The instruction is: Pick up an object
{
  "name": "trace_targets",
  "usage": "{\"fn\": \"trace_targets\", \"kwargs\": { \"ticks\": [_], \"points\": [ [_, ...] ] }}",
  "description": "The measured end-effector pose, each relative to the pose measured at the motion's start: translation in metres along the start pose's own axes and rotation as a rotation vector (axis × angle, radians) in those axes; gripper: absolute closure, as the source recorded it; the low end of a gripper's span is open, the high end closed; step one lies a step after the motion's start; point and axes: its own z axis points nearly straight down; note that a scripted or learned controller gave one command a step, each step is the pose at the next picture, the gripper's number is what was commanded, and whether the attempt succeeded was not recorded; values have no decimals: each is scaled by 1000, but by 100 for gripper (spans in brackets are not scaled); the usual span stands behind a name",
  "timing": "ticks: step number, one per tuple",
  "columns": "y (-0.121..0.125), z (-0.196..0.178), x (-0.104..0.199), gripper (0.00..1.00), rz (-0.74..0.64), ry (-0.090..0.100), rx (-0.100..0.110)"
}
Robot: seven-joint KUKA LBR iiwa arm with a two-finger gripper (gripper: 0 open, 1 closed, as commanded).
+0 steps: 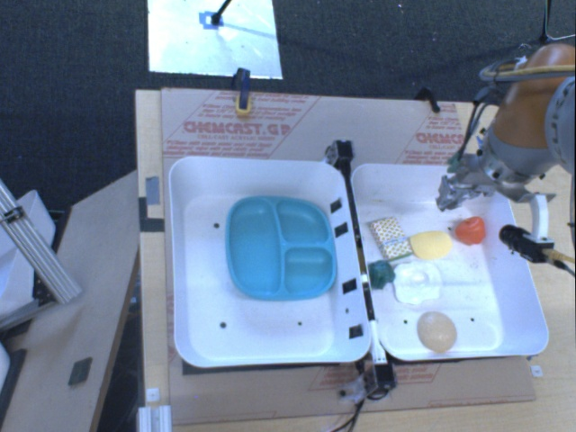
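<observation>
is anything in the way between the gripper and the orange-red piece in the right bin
Nothing visible does. The gripper hangs over the right bin, just up-left of the orange-red object, with bare white bin floor between them. The yellow object lies close on its left, which may crowd a finger.

Two shallow white bins on bench: left bin (193, 331), right bin (513, 327).

One blue divided tray (279, 247), three compartments, in left bin.

Six small items, all in right bin, right of tray:
- one orange-red round item (469, 231), farthest from tray
- one yellow oblong item (431, 245)
- one patterned packet (390, 236)
- one dark green item (382, 274), nearest tray
- one white translucent item (418, 283)
- one beige egg-shaped item (437, 331)

One yellow clamp (243, 95) above tray, beyond bins.
</observation>
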Motion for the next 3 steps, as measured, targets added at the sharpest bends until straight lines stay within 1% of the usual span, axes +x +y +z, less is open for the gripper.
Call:
{"fn": "trace_targets", "kwargs": {
  "ticks": [1,2,3],
  "points": [
    [4,-44,1,100,-5,0,1],
    [5,-64,1,100,-6,0,1],
    [-8,-66,61,100,-9,3,6]
  ]
}}
